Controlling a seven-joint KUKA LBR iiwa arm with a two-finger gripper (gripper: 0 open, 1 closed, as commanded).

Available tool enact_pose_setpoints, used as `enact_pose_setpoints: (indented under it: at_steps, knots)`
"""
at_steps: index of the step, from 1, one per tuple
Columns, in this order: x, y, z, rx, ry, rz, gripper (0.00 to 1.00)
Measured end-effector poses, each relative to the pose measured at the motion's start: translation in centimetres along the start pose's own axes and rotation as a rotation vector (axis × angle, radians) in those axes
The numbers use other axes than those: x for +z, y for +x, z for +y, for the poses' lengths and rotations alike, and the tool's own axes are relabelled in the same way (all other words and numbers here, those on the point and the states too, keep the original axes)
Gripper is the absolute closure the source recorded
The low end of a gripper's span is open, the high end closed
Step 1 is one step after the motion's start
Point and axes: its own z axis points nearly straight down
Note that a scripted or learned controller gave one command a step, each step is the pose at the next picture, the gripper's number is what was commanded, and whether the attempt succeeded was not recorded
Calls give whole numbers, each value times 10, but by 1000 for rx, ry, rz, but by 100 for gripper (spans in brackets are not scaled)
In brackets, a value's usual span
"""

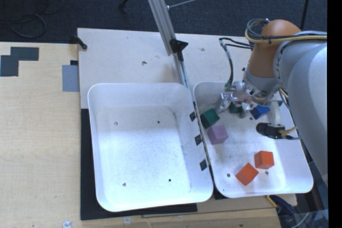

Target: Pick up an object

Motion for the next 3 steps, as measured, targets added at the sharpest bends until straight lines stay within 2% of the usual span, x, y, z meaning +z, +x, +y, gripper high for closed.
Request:
enact_pose_setpoints:
  at_steps: [1, 2, 3]
  knots:
    - [-8, 2, -1, -7, 6, 1, 100]
    - [-8, 2, -1, -8, 7, 1, 0]
    - [0, -60, -10, -22, -36, 19, 0]
